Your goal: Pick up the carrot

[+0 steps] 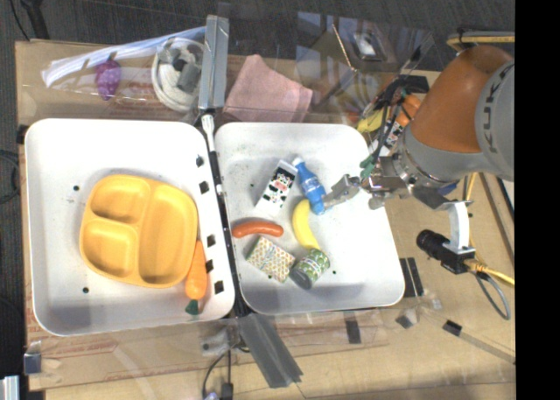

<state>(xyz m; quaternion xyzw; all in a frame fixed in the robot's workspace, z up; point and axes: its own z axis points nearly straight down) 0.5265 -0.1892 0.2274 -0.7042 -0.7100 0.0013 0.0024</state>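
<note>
Orange carrot [197,278] lies lengthwise in left bin, w/ green end nearest camera.

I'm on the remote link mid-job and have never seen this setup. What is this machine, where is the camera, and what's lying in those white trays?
One camera looks down at a slant on two white bins. The grey and orange arm reaches in from the right; its gripper is over the right bin, near a blue bottle. That bin also holds a banana, a sausage, a small carton, a patterned pack and a can. The left bin holds a yellow divided plate and the carrot, lying by its right wall.
</note>
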